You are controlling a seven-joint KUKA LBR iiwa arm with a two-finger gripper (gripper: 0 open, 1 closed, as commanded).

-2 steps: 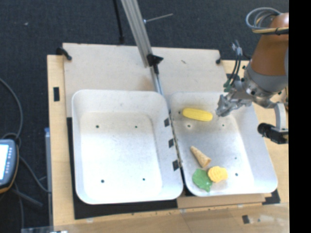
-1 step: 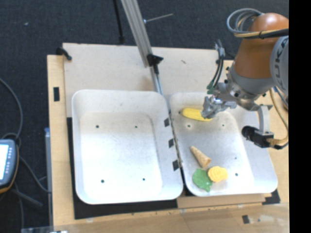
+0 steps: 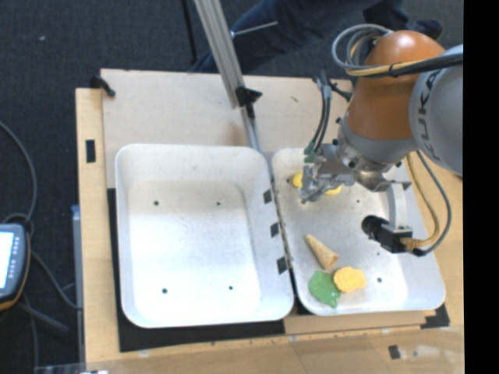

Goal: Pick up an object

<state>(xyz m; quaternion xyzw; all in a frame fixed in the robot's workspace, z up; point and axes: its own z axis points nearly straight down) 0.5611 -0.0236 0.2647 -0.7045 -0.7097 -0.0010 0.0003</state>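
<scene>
1. Small yellow object (image 3: 297, 181) at the far end of the right white bin (image 3: 413, 283), just beside the dividing wall; mostly hidden beneath the arm's fingers (image 3: 312, 189), so shape hard to tell. A second sliver of yellow peeking out on the other side of the fingers, possibly the same piece.
2. Tan cone-shaped piece (image 3: 321, 249) lying flat near the bin's middle, pointed end toward the near right.
3. Yellow lumpy corn-like piece (image 3: 350, 279) nearer the front edge, lying on its side.
4. Green leafy piece (image 3: 323, 288) touching the corn-like piece on its left, flat on the bin floor.
</scene>
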